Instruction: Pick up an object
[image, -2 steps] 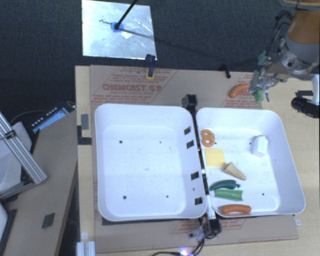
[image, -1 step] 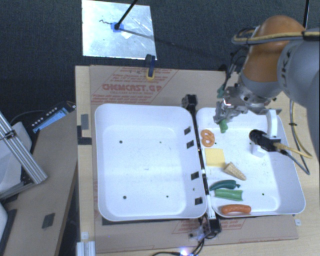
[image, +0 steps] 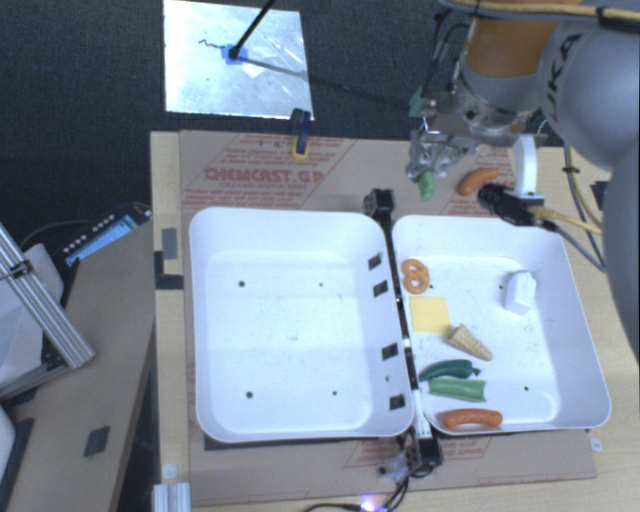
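My gripper (image: 428, 172) hangs high over the far edge of the right bin (image: 575, 330), near its back left corner. A small green object (image: 427, 186) sticks out below the fingertips, and the fingers look shut on it. In the right bin lie an orange pretzel (image: 414, 275), a yellow flat square (image: 431, 315), a white block (image: 518, 291), a tan cone (image: 469, 342), two green pods (image: 452, 371), and an orange sausage (image: 471, 419) at the near edge.
The left bin (image: 210, 300) sits beside the right one, with a black divider (image: 395, 310) between them. Another orange sausage shape (image: 478, 180) shows just right of the gripper, behind the right bin. A yellow clamp (image: 300, 150) stands on the cardboard at the back.
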